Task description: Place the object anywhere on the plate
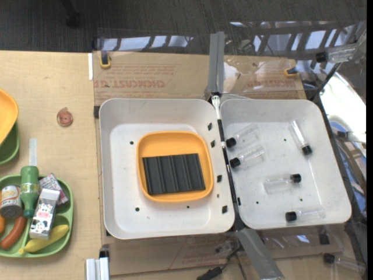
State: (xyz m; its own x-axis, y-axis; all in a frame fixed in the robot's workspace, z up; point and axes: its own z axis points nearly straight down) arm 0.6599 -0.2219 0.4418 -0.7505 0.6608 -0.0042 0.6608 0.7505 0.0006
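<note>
Five clear vials [247, 154] lie scattered at right of frame; the yellow plate [173, 143] sits centre-left, bearing a black ridged slab. My jaws' state I cannot tell. Next: picking one vial.

Two white bins [116, 226], one yellow plate [175, 142], five clear vials [300, 136].

Dark grey carpet floor [175, 7] lies behind the wooden bench [46, 86].

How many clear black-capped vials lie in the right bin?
5: upper left, below it, upper right, lower centre, bottom near the front wall. More could go unnoticed, being transparent.
</note>
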